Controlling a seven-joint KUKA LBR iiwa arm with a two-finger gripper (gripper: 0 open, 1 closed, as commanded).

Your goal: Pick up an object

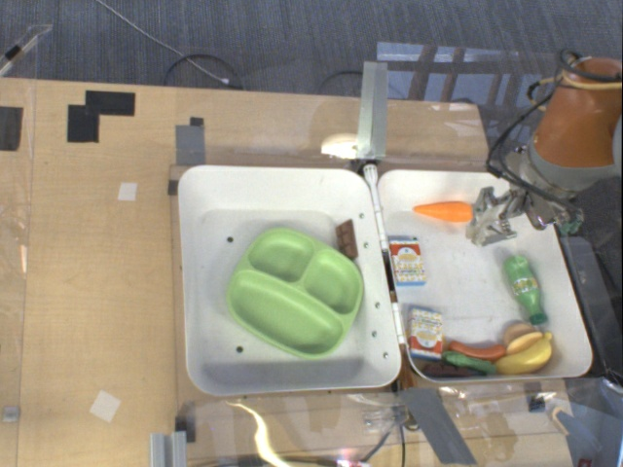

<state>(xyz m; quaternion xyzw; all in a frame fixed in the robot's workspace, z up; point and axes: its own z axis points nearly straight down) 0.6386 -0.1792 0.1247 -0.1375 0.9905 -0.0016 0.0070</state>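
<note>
My gripper (490, 224) hangs over the back of the right bin (458, 270), open, with nothing between its fingers. An orange carrot (443, 212) lies just left of the fingertips. A green bottle (524, 286) lies to the lower right of the gripper. Near the bin's left wall sits a small white carton (407, 262). Along the front lie a second small carton (425, 332), a red and dark item (471, 355) and a yellow banana with a tan piece (527, 349).
The left bin (209, 212) holds a green three-compartment plate (296, 290) and a small brown bar (347, 240) against its right wall. A metal post (373, 110) stands behind the divider between the bins. The arm's orange band (579, 115) is at the right.
</note>
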